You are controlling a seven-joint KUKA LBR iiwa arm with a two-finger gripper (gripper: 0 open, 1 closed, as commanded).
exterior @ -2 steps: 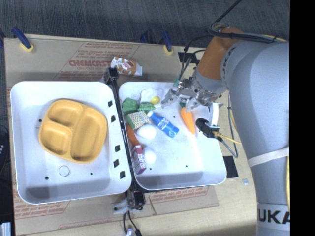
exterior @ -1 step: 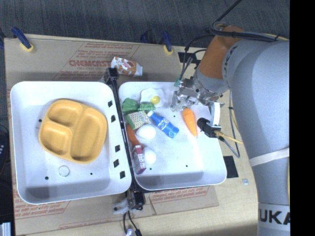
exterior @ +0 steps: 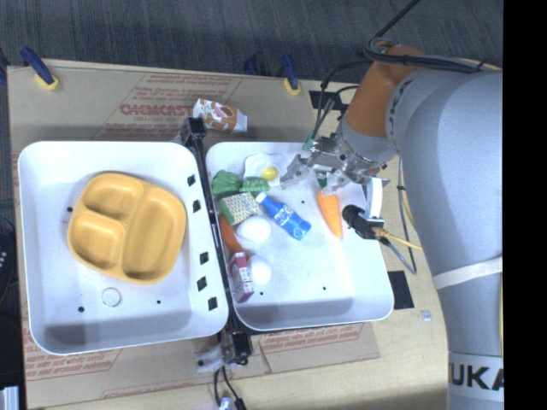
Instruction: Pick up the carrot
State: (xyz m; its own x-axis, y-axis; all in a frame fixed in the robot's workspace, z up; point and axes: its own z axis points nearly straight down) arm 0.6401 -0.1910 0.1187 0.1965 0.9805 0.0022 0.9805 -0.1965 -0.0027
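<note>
In the right bin (exterior: 359,301), the carrot (exterior: 330,213) lies loose near the right wall; my hand (exterior: 320,167) hovers just above it, fingers apparently spread, nothing between them, lining up.

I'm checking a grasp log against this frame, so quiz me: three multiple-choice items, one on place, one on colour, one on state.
1. The carrot lies in:
A. the right bin
B. the left bin
C. the cardboard

2. The divided tray is:
A. blue
B. yellow
C. green

3. The carrot is:
A. lifted above the bin
B. on the tray
C. lying on the bin floor

A: it lies in the right bin, near its right wall.
B: the tray in the left bin is yellow.
C: it lies flat just below the gripper.
</note>
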